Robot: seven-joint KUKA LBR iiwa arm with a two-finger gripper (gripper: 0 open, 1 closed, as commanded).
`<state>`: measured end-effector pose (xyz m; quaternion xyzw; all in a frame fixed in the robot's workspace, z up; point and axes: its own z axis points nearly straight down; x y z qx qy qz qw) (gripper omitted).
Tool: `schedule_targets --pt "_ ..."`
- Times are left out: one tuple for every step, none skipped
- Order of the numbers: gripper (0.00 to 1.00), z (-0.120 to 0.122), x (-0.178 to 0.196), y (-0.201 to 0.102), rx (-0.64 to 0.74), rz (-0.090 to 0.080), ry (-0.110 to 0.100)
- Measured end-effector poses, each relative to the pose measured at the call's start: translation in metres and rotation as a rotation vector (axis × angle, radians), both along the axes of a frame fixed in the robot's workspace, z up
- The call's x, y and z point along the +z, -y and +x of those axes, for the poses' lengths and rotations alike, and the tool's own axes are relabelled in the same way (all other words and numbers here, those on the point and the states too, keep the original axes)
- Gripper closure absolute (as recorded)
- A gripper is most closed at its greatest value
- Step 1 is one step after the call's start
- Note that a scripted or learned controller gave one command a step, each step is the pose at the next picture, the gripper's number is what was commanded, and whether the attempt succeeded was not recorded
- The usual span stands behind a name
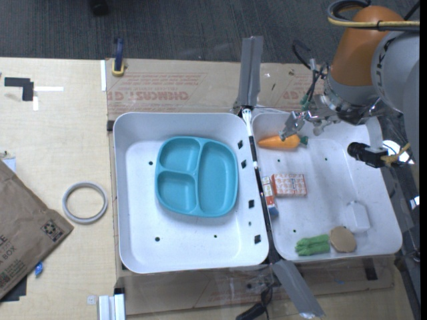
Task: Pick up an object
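Observation:
My gripper point(295, 123) hangs at the far left corner of the right bin point(373, 179), reaching in from the right. Just below its tip lies an orange carrot point(279, 142) with a green top, on the bin floor near the wall; whether the two touch is unclear. A small red and white box point(289, 185) lies in the bin's left middle. A green leafy piece point(313, 245) and a brown round piece point(343, 239) sit by the near edge. A pale translucent object point(358, 215) rests to the right.
The left bin point(133, 179) holds a blue divided plate point(197, 176). A grey tape ring point(85, 201) and a brown cardboard box point(23, 232) lie on the bench to the left. A grey divider post point(251, 72) stands between the bins at the back.

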<state>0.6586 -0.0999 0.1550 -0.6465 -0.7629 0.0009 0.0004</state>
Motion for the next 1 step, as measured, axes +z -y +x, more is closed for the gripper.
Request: schedule_targets --pt "0.00 0.0003 -0.0625 0.0309 -0.027 -0.001 0.002"
